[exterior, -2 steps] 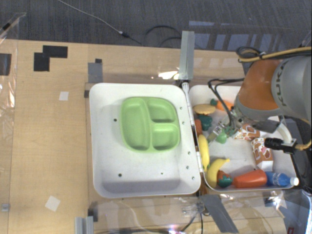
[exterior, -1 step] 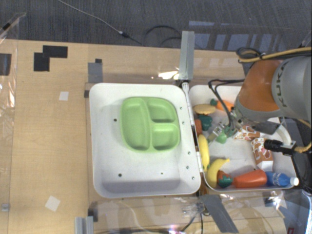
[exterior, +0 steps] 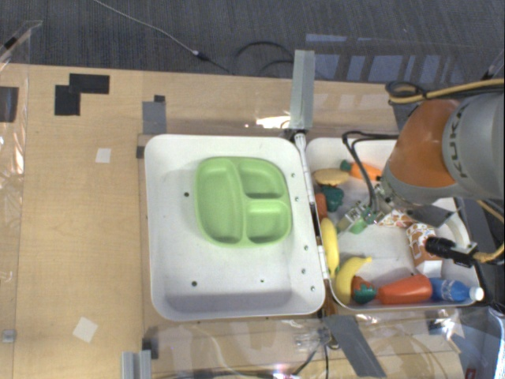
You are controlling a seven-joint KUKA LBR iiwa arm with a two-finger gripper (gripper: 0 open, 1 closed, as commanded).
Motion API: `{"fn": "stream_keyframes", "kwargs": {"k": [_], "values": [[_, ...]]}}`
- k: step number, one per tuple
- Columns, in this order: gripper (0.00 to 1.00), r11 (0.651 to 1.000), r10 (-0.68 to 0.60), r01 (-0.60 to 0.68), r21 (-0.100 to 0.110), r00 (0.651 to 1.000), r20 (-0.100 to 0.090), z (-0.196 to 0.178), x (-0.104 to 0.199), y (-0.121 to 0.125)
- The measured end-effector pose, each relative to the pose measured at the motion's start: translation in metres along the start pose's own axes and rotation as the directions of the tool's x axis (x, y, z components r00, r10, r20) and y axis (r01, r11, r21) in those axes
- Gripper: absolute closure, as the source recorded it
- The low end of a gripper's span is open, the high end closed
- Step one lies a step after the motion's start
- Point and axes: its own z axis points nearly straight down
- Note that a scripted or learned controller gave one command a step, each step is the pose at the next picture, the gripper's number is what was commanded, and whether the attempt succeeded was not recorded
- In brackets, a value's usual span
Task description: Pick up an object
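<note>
Toy clutter fills the right bin [exterior: 394,306] under the arm.
A yellow banana [exterior: 348,272] lies at the bin's near-left corner, touching a longer yellow piece [exterior: 329,245] along the left wall; an orange-red toy [exterior: 405,290] and a blue bottle [exterior: 456,291] line the front wall. The gripper [exterior: 364,214] hangs over the bin's middle; its finger state cannot be told. A green divided tray [exterior: 241,200] sits in the left bin [exterior: 181,283].

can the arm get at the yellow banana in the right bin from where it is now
Probably yes. The banana lies uncovered near the front left of the right bin, with only a small teal piece touching its end. The arm hangs above that bin.
</note>
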Motion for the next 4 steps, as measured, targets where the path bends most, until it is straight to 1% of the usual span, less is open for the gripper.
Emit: {"fn": "stream_keyframes", "kwargs": {"k": [1,2,3,4], "values": [[0.0,0.973,0.229,-0.229,0.006,0.973,-0.002,0.001,-0.013,0.018],[0.0,0.975,0.22,-0.22,0.017,0.975,-0.007,0.003,-0.039,0.057],[0.0,0.892,0.453,-0.453,0.005,0.892,-0.001,0.001,-0.016,0.002],[1.0,0.896,0.444,-0.444,-0.004,0.896,0.002,-0.012,-0.018,0.005]]}}
